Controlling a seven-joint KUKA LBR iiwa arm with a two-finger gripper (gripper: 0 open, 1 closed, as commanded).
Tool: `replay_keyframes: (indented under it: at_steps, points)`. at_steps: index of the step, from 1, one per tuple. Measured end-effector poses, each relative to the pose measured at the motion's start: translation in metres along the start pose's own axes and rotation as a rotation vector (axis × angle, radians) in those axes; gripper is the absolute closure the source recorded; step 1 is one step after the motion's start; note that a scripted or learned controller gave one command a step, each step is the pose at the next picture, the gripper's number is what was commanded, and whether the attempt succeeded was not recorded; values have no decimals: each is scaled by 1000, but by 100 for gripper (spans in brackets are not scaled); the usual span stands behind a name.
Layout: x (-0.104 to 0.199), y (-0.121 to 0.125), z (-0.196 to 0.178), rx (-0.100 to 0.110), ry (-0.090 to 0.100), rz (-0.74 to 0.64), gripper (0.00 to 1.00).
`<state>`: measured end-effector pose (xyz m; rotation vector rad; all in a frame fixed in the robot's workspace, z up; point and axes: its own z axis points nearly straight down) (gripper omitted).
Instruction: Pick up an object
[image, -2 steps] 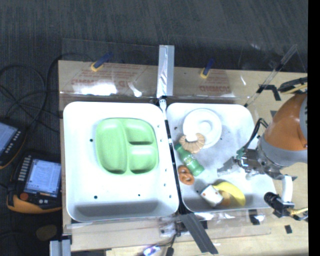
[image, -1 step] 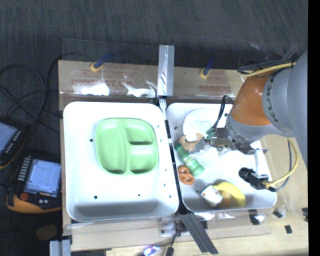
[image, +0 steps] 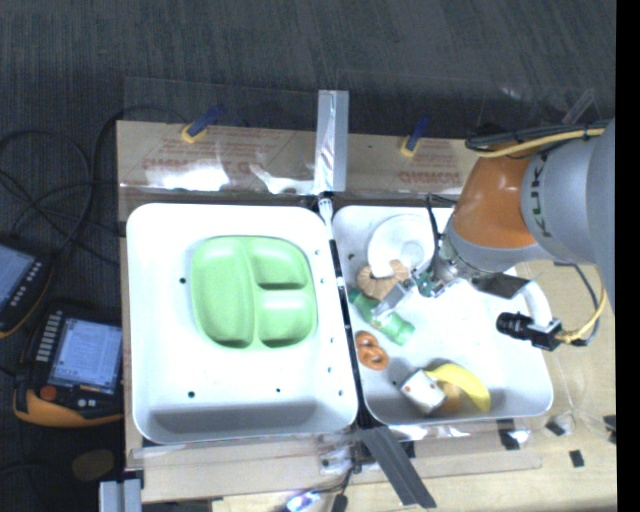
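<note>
One gripper (image: 400, 296), mine, sits low in the right bin (image: 530, 400) w/ its tips at a green object (image: 388, 325); can't tell if it's open or closed. Pretzel (image: 371, 350) just beside, banana (image: 462, 385) nearer the front, green tray (image: 254, 290) in the left bin (image: 160, 400).

Dark grey ribbed carpet floor (image: 250, 45) surrounds the brown cardboard-covered bench (image: 150, 150); black cables (image: 50, 200) trail past its left edge.

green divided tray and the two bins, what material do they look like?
Green divided tray: likely moulded plastic, matte to satin; uniform colour, rounded compartment edges, soft highlights. Left bin and right bin: probably thin formed white plastic, slightly glossy; rounded corners and smooth, curved walls. Can't rule out coated metal.
</note>
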<state>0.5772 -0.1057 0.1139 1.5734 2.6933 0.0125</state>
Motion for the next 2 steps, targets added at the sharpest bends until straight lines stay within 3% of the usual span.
replay_keyframes:
  at_steps: [1,2]
  points:
    - [7,-15,4,-33,-10,132,0]
    - [-25,30,19,14,-4,73,0]
